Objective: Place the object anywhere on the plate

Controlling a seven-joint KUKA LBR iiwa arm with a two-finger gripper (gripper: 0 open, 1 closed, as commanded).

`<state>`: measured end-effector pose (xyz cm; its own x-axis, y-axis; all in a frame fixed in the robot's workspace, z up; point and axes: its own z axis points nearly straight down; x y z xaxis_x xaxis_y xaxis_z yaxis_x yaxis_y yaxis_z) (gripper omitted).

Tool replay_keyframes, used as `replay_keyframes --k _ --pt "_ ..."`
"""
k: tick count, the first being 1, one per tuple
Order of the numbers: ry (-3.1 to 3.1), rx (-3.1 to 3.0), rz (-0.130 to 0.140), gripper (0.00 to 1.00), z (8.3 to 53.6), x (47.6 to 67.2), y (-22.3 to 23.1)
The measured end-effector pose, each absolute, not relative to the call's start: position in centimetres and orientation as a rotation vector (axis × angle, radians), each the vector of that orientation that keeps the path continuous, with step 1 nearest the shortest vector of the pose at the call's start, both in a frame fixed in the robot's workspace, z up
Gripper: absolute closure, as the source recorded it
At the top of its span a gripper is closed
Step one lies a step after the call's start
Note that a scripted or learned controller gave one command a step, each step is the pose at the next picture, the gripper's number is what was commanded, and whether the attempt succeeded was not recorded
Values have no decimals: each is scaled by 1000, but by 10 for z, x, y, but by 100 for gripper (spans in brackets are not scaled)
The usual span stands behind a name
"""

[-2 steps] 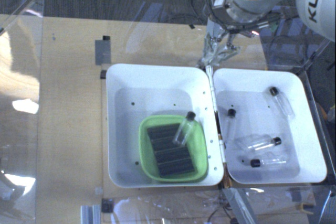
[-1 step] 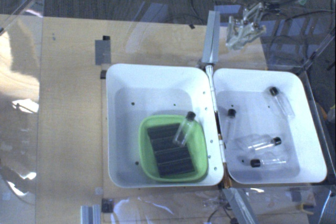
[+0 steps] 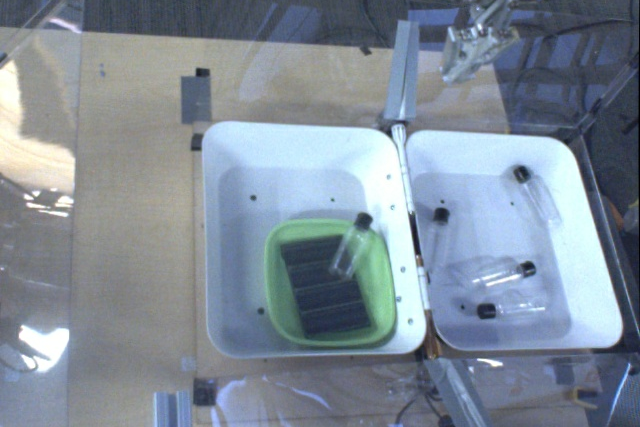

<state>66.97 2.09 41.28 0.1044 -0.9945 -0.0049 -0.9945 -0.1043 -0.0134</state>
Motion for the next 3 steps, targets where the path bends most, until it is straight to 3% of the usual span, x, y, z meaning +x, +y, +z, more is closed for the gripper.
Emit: replay_keyframes --k 1,2,3 --pt "1687 -2641 -2 100 332 669 98" --pt "1228 -2881 -10 100 368 669 70" --pt "583 -3079 -10 100 351 669 74"
